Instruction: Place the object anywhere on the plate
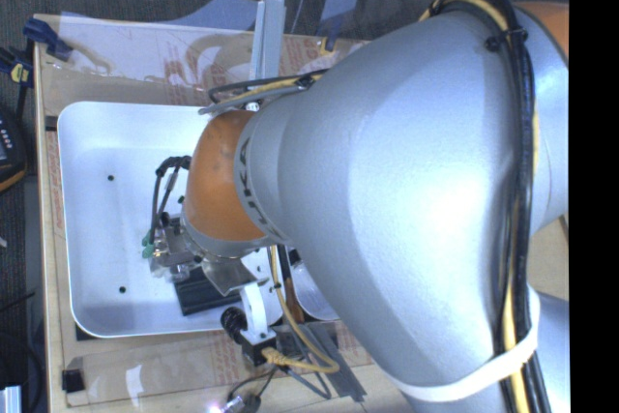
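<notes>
We see the arm (406, 198) reaching in from the right and taking up most of the view, its broad grey casing covering the right half of the surface (126, 63) and hiding nearly all of whatever lies there. Black and yellow cables (517, 160) run down the outer side of the casing, held by a pale band near the bottom. The orange band (218, 189) above the wrist sits over the middle of the left white bin (87, 208), and below it the hand (189, 280) hangs low over the bin's floor, near the front wall. We make out a dark block at the end of the hand, a cluster of metal fittings with small green parts beside it, and thin black hoses looping up along the wrist. We cannot tell how the hand stands, since its tip is seen end-on and is partly hidden by the wrist, and we cannot make out anything between its parts. The bin floor to the left of the hand is bare white with a few small dark dots. Just right of the hand, under the arm's edge, a curved pale grey rim (311, 300) peeks out; it may be the plate, but we cannot say for sure. We cannot pick out the object to be placed; the arm covers most of the bench.
</notes>
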Motion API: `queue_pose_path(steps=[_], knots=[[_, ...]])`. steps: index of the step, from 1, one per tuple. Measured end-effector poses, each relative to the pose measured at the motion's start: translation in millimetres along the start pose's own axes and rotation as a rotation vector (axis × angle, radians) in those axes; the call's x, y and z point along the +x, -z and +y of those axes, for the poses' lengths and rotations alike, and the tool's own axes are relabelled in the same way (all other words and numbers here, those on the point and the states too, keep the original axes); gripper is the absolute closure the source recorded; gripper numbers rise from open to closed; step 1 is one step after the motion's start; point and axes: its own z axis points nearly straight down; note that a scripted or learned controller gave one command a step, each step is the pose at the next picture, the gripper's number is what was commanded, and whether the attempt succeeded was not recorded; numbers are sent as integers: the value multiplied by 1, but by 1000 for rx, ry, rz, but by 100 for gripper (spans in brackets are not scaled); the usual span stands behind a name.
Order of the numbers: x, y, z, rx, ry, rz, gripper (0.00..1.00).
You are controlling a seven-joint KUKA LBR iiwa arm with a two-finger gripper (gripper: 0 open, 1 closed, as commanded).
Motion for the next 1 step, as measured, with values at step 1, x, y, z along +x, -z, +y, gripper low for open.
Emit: queue_pose_path(steps=[1], knots=[[-62,76,-7,-7,413,-2,100]])
